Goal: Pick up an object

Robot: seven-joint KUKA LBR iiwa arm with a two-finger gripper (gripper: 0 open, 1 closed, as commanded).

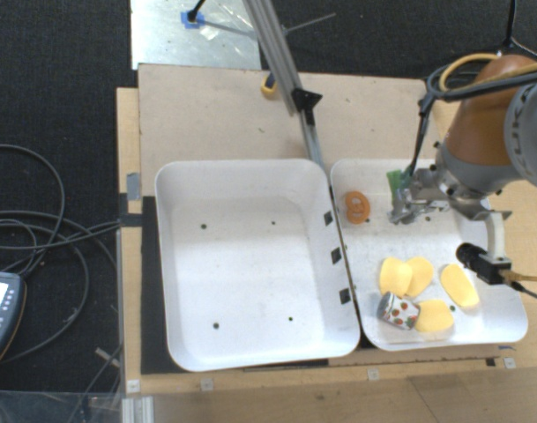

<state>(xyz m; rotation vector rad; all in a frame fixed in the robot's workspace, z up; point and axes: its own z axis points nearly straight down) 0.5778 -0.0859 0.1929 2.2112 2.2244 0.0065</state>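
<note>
Hovering low in the right bin, the claw is seen beside a green object, its state impossible to tell, so a grasp may be missed if it is closed slightly off that object.

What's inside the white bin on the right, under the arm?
The right white bin holds four yellow pieces, a small orange round object, a patterned packet and a green item. The grey arm covers its far corner.
</note>
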